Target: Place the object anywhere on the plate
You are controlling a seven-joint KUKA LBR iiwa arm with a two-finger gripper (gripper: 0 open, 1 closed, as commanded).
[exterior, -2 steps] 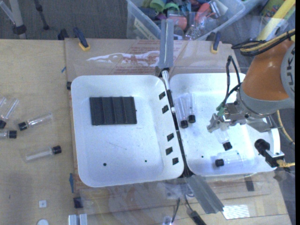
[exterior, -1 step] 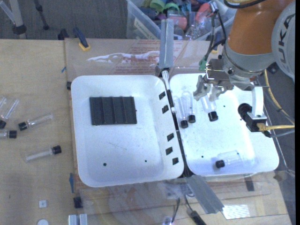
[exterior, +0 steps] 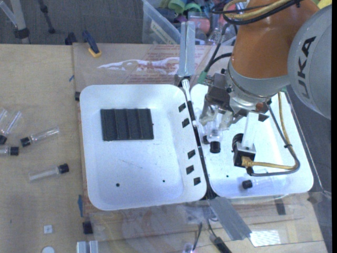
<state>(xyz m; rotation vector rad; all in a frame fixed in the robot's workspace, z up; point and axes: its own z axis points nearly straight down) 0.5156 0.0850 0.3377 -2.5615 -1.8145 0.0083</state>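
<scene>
A grey KUKA arm (exterior: 295, 46) with an orange band reaches in from the right and hangs its end effector (exterior: 215, 128) low over the right white bin (exterior: 274, 178), close to the divider between the two bins. Whether that end effector is open or closed cannot be told from this angle, as its translucent tip blurs against the white floor. Just below the tip, a small black object (exterior: 215, 147) lies on the bin floor. Whether the two touch cannot be told. A second small dark piece (exterior: 246, 184) sits nearer the bin's front edge, well apart from the first. A yellow cable (exterior: 274, 166) loops across the same bin.

In the left white bin (exterior: 105, 188), a dark ribbed rectangular plate (exterior: 127, 124) lies flat toward the back left, well apart from the arm.

On the wooden counter (exterior: 37, 204) to the left lie several clear vials with black caps (exterior: 39, 136). Behind the bins stands a clear tub of colourful items (exterior: 179, 4).
</scene>
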